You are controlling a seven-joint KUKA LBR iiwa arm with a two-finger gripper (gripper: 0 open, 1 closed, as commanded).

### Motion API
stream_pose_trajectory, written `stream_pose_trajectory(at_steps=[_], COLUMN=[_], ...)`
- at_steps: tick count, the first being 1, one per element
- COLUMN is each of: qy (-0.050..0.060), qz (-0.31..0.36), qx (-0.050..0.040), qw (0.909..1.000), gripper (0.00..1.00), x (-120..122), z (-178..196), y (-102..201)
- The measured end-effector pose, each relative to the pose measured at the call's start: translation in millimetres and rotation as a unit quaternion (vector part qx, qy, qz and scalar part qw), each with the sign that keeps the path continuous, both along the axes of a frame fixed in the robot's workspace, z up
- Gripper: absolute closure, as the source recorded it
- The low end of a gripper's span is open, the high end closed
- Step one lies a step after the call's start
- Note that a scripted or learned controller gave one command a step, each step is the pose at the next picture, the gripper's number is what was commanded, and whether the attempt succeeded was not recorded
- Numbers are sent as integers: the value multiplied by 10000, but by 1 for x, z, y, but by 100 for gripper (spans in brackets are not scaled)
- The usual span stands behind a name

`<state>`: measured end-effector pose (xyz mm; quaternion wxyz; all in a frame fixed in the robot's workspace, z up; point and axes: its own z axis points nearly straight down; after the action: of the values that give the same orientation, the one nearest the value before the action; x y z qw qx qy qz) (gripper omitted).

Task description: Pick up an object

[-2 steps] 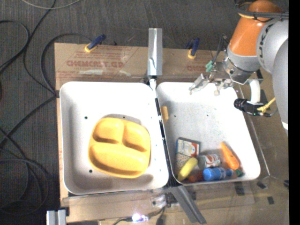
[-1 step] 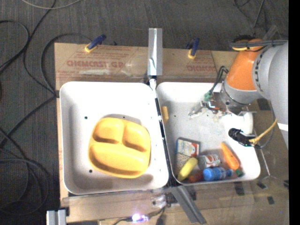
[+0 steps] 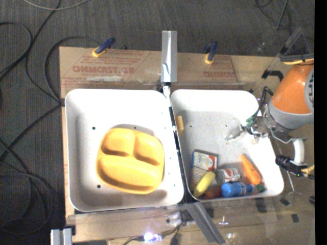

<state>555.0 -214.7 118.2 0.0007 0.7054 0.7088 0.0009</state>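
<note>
My gripper (image 3: 238,133) hangs over the right part of the right bin (image 3: 214,98), above bare white floor, with nothing visibly in it. Below it, along the bin's front wall, lie an orange carrot (image 3: 250,169), a blue bottle (image 3: 234,189), a red-and-white can (image 3: 231,175), a yellow banana-shaped piece (image 3: 204,183) and a small printed carton (image 3: 204,161). A thin orange stick (image 3: 180,123) rests against the bin's left wall. The carrot is the nearest item, a short way down and right of the gripper.
The left bin (image 3: 82,106) holds a yellow divided plate (image 3: 131,160). The arm's orange band (image 3: 292,92) sits over the right bin's right rim. Clamps (image 3: 103,46) and a metal post (image 3: 169,55) stand on the cardboard behind the bins.
</note>
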Motion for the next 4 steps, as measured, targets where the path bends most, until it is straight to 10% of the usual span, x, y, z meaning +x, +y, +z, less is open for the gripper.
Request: stream_pose_trajectory(at_steps=[1, 2, 3, 4], qy=[17, -12, -8, 5], qz=[168, 722, 704, 727], qx=[0, 78, 49, 72], qw=[9999, 9974, 9975, 9973], gripper=[0, 0, 100, 0], x=[-40, -57, -58, -57], z=[85, -16, -8, -8], y=[-8, 5, 3, 6])
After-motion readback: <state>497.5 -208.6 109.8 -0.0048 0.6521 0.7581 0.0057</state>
